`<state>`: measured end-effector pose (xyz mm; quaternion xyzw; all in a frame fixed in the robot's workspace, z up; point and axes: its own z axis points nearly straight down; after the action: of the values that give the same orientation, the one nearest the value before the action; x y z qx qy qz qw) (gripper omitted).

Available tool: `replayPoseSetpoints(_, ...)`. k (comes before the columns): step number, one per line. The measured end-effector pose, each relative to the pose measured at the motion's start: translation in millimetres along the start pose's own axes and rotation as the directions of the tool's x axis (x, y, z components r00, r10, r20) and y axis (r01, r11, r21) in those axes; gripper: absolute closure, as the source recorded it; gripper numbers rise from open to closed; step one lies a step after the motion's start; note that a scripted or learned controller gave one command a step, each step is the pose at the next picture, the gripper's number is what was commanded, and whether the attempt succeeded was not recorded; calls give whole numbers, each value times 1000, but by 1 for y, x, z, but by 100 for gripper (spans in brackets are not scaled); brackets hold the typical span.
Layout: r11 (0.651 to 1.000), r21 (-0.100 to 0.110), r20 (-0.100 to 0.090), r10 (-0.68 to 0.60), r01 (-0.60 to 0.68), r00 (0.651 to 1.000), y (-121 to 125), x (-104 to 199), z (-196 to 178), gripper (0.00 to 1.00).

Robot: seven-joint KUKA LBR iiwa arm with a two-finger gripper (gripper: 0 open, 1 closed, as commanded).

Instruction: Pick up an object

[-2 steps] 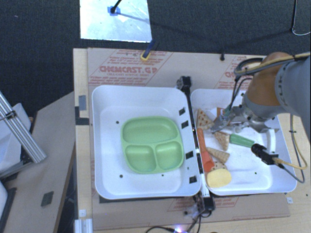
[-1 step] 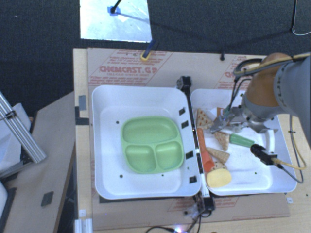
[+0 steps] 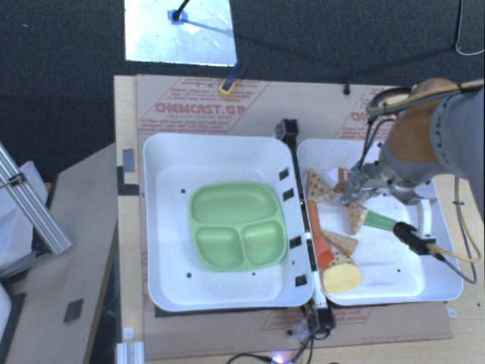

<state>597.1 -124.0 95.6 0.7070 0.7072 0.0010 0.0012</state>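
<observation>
My gripper (image 3: 352, 193) hangs low over the upper middle of the right bin (image 3: 436, 275), at the end of the grey arm (image 3: 447, 139) that reaches in from the right. Just below it lies a tan wedge (image 3: 356, 218) with a green stick (image 3: 381, 221) beside it. Left of the gripper is a tan speckled triangle (image 3: 318, 186). A long orange carrot-like piece (image 3: 318, 235) runs down the bin's left side. Another tan wedge (image 3: 339, 242) and a yellow round piece (image 3: 342, 278) lie further down. A small orange item (image 3: 345, 177) is partly hidden behind the gripper.
The left bin (image 3: 163, 165) holds a green divided plate (image 3: 236, 225). A black hinged divider (image 3: 297, 203) separates the bins. A black cable fitting (image 3: 415, 239) hangs off the arm over the right bin. A metal sheet (image 3: 180, 21) lies beyond the bench.
</observation>
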Motion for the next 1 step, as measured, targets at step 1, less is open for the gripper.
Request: replayPoseSetpoints(1, 1000, -3, 1, -4, 4, 1000, 10, 4, -48, 100)
